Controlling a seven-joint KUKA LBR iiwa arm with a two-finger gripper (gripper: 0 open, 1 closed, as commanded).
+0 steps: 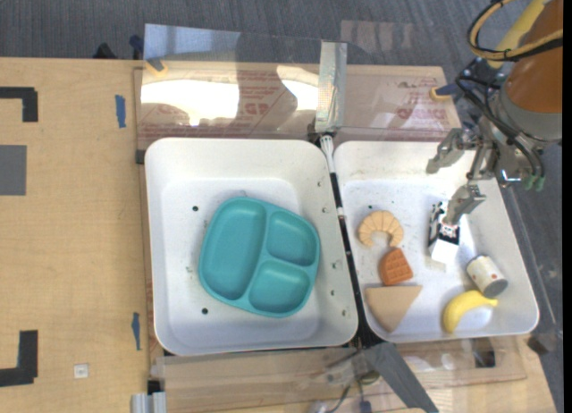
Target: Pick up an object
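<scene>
The right bin holds a croissant, an orange-brown bread piece, a tan wedge, a yellow banana, a small white cylinder and a black-and-white packet. My gripper hangs over the bin's upper right part, open, with nothing between its fingers. One fingertip is just above the packet's top end; whether it touches is unclear. The other fingertip points toward the bin's back wall.
The left bin holds a teal divided plate. A clear plastic wall rises behind both bins. Bare wooden bench lies to the left. Cables and the arm's orange band sit at the upper right.
</scene>
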